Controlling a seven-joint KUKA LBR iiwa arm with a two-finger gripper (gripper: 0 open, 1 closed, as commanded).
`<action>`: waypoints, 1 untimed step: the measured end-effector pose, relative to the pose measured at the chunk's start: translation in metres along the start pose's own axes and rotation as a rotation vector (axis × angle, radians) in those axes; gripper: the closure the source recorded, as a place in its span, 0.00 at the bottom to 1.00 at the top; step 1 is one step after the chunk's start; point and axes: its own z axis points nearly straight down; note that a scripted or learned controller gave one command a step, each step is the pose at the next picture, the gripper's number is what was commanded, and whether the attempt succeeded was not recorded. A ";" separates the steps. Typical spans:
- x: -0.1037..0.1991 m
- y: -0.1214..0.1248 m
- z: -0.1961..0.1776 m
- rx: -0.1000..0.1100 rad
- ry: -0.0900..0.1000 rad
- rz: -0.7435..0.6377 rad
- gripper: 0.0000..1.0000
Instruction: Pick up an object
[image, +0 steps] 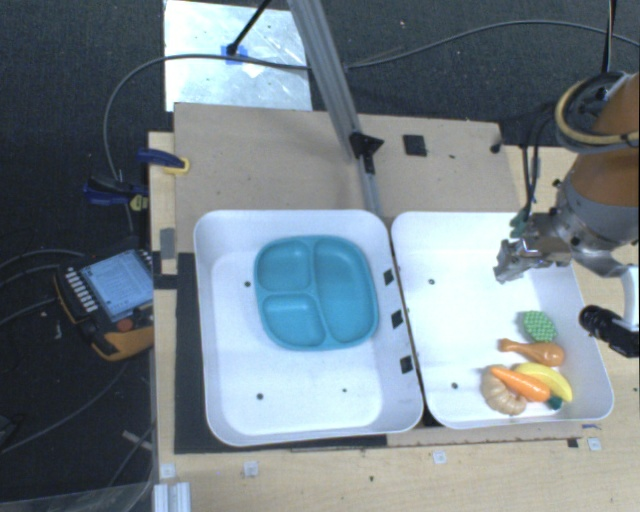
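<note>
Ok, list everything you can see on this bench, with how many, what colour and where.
Bins: two, white, side by side on the bench.
Divided plate: one, blue, in the left bin.
Green toy: one, right bin, near its right wall.
Drumstick: one, brown, below the green toy.
Carrot: one, orange, lower right corner pile.
Banana: one, yellow, same pile.
Tan toy: one, under the carrot.
Arm: one, grey and orange, from the right.
Claw: one, over the right bin.

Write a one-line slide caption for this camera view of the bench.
End effector hovers over the right bin, above toy foods clustered in its near corner; blue divided plate sits in the left bin.
</note>
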 end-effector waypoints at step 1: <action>0.054 0.020 0.016 0.001 0.001 -0.001 1.00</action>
